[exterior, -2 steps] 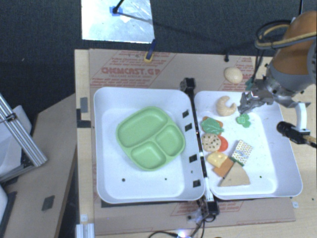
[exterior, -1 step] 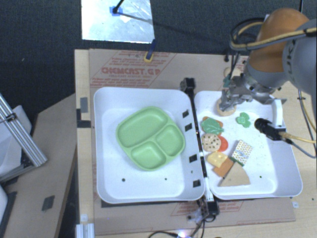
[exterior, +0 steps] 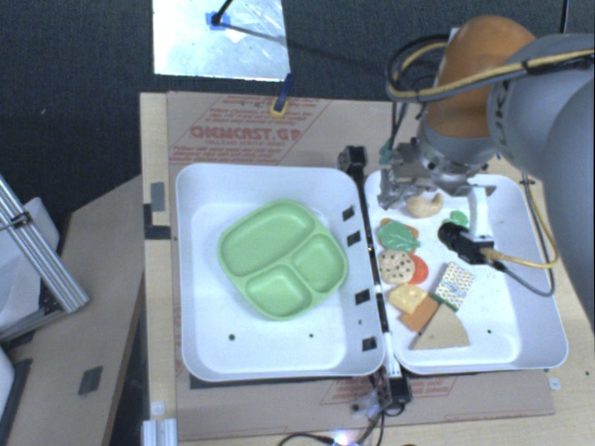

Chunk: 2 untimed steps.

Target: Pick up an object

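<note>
My gripper (exterior: pixel 398 191) hangs low over the far left corner of the right bin (exterior: pixel 535 328). It is just beside a beige lump (exterior: pixel 427 205) and above a green leafy toy (exterior: pixel 398 235). Nearer the front lie a speckled cookie (exterior: pixel 397 267), a red disc (exterior: pixel 421 270), a yellow cheese block (exterior: pixel 407 296), an orange piece (exterior: pixel 424 315), a tan wedge (exterior: pixel 443 334) and a checkered packet (exterior: pixel 454 284). I see nothing lifted off the bin floor.
The left bin (exterior: pixel 200 342) holds a green divided plate (exterior: pixel 282 257). A black divider with clips (exterior: pixel 368 258) runs between the bins. A black part with a yellow cable (exterior: pixel 465 241) trails from the arm over the right bin. A shiny sheet (exterior: pixel 221 26) lies at the back.
</note>
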Available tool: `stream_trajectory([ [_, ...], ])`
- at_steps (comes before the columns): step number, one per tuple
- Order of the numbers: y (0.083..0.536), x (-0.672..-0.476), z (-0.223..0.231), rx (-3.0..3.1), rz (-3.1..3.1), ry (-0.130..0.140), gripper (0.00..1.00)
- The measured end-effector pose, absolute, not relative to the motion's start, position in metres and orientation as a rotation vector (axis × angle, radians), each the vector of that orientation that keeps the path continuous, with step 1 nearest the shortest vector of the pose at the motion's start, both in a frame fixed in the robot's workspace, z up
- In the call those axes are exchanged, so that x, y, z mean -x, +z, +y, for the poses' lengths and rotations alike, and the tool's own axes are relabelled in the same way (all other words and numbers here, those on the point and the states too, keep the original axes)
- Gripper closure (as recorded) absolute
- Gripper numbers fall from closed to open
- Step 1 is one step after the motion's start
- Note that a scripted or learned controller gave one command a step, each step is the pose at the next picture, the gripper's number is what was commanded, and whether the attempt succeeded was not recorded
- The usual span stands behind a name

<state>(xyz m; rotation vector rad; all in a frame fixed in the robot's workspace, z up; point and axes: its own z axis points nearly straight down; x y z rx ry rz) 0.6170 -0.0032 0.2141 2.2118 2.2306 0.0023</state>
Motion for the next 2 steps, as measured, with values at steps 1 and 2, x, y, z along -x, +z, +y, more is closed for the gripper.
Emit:
stream_trajectory([
  [1, 0.227, -0.608, 0.017, -2.213, 2.229, 0.004, 1.0],
  [2, 0.23, -0.616, 0.031, -2.212, 2.228, 0.004, 1.0],
])
